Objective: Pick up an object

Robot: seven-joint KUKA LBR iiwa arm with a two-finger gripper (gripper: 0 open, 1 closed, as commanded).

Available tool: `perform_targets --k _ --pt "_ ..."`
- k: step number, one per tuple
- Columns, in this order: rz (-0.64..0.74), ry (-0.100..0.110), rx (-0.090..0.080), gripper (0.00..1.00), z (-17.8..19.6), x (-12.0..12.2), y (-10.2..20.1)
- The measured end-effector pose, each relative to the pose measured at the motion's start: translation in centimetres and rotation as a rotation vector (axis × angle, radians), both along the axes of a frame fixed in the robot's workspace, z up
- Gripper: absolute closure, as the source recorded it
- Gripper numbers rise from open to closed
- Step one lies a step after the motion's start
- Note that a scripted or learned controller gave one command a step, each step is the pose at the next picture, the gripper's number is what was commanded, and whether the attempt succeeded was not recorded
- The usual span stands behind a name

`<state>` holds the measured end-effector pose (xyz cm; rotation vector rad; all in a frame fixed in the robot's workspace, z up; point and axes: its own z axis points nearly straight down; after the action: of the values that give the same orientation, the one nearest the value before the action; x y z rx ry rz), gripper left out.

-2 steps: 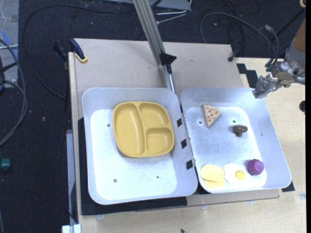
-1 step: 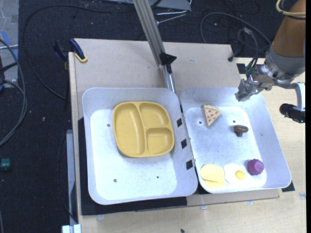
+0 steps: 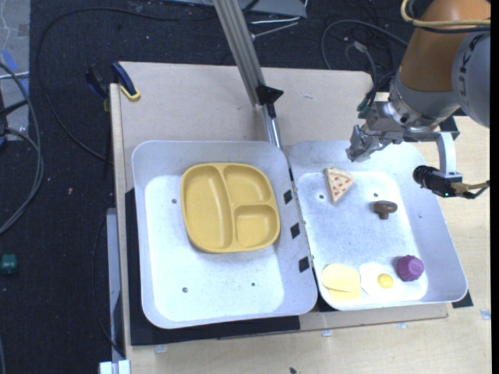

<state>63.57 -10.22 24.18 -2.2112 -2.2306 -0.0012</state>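
Pointing down-left, pizza slice (image 3: 338, 184); gripper (image 3: 360, 148) perhaps just above.

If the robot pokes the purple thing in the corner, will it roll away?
Probably a bit. The purple thing looks rounded and stubby, so a sideways push could roll it. It sits close to the right bin's rim, which would likely stop it. It looks small and probably light, so the pincer should lift it easily.

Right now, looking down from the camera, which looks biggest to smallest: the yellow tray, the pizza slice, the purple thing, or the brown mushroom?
1. Yellow divided tray, by far.
2. Toy pizza slice and purple toy: they look about alike, so no ranking.
3. Brown mushroom, smallest.
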Motion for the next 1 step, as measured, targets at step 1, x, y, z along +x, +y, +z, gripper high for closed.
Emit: perform_targets --k 1 --pt "-0.001 -0.001 -0.001 1.00 0.67 0.09 4.89"
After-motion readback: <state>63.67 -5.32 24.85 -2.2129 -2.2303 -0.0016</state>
